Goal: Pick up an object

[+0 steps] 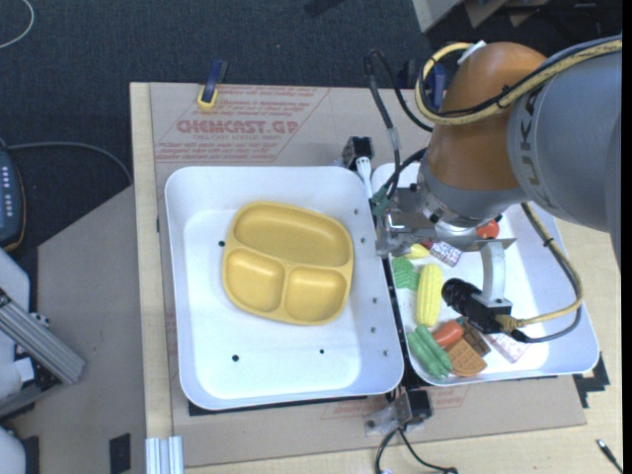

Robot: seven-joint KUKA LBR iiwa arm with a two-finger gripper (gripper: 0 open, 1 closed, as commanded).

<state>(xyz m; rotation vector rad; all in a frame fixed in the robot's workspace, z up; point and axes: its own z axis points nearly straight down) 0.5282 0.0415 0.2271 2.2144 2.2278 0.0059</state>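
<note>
Toy corn cob [430,293] lies in the right bin [568,349] among other play food, close to the bin's left wall, so the arm [484,141] hangs low over this pile. Claw [427,233] state I cannot tell. A yellow divided plate [287,262] rests in the left bin [197,294].

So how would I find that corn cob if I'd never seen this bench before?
Start at the two white bins: the left bin bears a yellow divided plate, so look to the right bin, under the grey arm. Near that bin's left wall lies the corn cob, lengthwise. It is the pale yellow, bumpy piece, above the green and orange toys.
</note>
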